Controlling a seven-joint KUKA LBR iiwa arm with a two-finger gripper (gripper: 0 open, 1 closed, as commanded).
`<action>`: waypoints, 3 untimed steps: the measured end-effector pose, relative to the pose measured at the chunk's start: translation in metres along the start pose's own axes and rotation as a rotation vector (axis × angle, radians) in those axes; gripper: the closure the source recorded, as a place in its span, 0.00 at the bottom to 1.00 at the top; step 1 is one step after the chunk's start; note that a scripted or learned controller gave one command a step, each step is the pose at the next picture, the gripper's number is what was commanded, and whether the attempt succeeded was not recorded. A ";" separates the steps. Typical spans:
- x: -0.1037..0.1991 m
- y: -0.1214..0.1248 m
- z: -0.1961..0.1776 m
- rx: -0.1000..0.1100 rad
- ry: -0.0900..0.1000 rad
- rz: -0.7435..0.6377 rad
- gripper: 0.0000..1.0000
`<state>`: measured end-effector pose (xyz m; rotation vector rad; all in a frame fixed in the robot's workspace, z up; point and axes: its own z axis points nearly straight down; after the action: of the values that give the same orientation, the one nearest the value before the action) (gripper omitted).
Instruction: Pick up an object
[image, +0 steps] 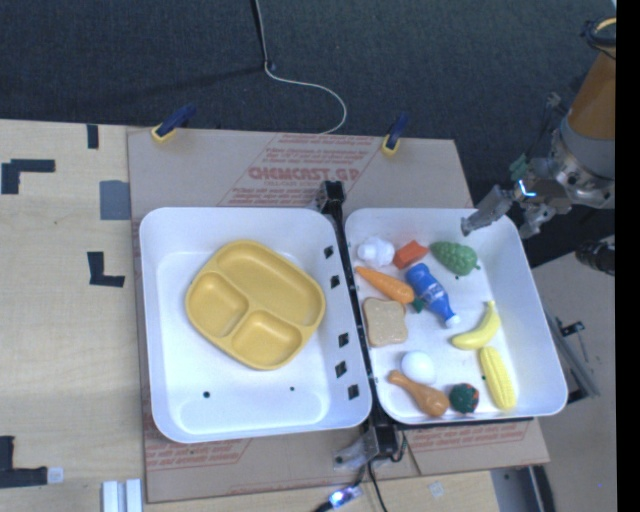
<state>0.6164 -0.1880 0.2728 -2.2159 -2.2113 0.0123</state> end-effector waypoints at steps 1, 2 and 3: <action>0.000 0.002 -0.008 -0.012 -0.003 -0.003 0.00; 0.005 0.006 0.056 -0.006 -0.002 -0.004 0.00; 0.014 0.005 0.104 -0.007 -0.003 -0.003 0.00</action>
<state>0.6202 -0.1741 0.1688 -2.2170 -2.2198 0.0076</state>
